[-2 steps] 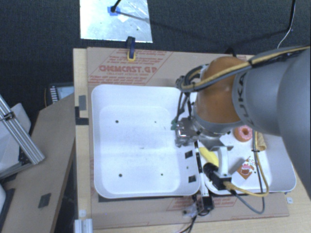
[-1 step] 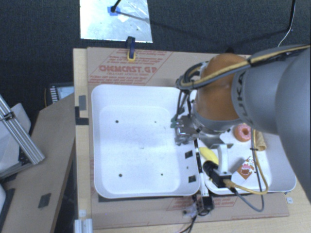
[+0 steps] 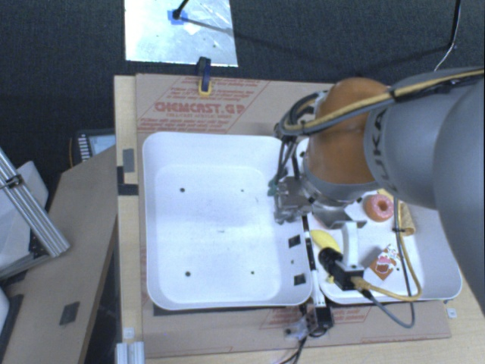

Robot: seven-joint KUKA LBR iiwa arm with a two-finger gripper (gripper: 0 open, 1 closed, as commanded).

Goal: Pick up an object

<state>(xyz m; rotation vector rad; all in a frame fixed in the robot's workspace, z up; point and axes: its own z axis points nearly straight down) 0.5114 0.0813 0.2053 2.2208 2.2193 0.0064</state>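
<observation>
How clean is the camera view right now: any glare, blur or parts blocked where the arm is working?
Camera view: glare on the shiny sheet at the top; the left bin is evenly lit and fairly sharp; the arm looms large and soft, covering much of the right bin and the gripper's fingertips; the pink ring and yellow object look slightly blurred.

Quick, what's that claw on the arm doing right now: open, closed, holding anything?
Gripper: cannot be told. It hangs over the inner edge of the right bin, with the arm covering it from above.
</observation>
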